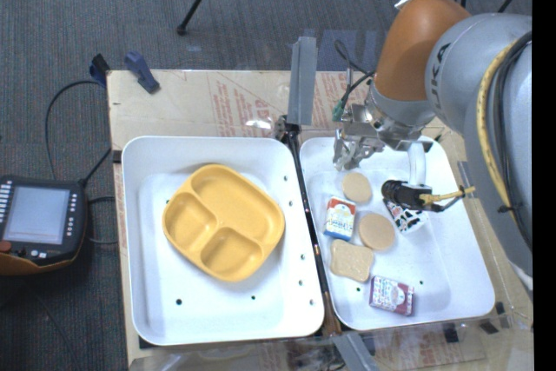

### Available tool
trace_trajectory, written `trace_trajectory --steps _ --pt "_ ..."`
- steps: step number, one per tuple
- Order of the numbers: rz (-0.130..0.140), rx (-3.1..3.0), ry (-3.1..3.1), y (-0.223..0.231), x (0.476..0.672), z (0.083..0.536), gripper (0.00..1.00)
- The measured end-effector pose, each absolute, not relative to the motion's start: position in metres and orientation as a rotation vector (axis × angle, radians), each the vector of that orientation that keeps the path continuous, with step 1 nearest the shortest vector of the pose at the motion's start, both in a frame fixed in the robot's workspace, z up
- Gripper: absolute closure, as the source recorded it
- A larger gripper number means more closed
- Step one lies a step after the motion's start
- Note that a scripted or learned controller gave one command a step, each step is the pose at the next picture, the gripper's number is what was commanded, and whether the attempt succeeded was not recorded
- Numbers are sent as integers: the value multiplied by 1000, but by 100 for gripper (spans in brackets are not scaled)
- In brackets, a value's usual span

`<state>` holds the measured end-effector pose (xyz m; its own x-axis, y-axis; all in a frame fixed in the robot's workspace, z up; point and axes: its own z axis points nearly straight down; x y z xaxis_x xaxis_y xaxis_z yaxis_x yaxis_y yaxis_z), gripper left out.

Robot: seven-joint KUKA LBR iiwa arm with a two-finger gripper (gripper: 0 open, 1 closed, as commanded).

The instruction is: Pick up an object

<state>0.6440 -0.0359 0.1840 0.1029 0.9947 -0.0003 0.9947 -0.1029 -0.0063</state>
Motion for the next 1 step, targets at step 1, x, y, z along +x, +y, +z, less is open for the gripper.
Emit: trace_trajectory --steps 1 --pt "3 -2339 -2096 -53 635 212 100"
